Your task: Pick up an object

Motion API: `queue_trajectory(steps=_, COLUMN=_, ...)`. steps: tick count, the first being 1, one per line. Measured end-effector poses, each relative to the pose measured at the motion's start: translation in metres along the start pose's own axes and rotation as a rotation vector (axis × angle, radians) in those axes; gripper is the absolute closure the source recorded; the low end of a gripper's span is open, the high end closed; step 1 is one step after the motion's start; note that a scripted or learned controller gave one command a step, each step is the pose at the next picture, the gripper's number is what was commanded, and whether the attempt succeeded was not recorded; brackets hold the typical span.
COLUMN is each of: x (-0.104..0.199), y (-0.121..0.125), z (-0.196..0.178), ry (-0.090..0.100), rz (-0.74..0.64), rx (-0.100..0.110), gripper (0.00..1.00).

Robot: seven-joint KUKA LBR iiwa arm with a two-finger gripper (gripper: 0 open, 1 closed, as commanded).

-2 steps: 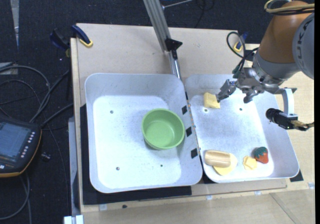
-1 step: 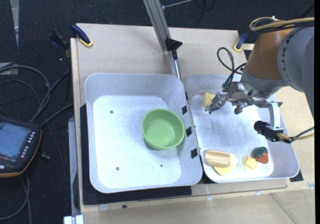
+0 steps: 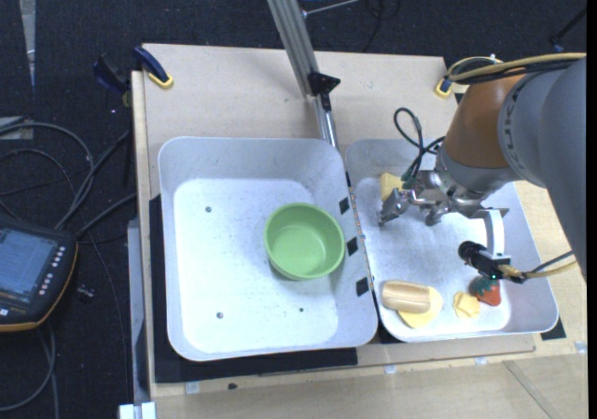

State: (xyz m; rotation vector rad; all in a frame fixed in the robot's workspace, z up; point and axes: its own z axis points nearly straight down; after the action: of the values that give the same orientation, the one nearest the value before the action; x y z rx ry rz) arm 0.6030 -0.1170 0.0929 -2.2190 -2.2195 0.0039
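Hovering tool (image 3: 392, 212) over right bin (image 3: 532, 314) | finger spread could not be told, nothing seen held | yellow piece (image 3: 390, 186) just beside tool | bun-like object (image 3: 408, 297), possibly bread, near front rim | green bowl (image 3: 304, 240) in left bin (image 3: 187, 221)

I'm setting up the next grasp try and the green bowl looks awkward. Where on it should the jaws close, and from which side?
Probably on the rim of the green bowl, coming straight down from above. It sits upright and open in the left bin, too wide to span, so one jaw inside and one outside the thin wall suits it. The right-hand rim lies nearest the gripper.
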Motion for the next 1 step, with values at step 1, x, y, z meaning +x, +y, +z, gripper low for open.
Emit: queue_trajectory(steps=1, x=-0.0004, y=0.0012, z=-0.0128, ry=-0.001, rz=0.0, rx=-0.004, gripper=1.0)
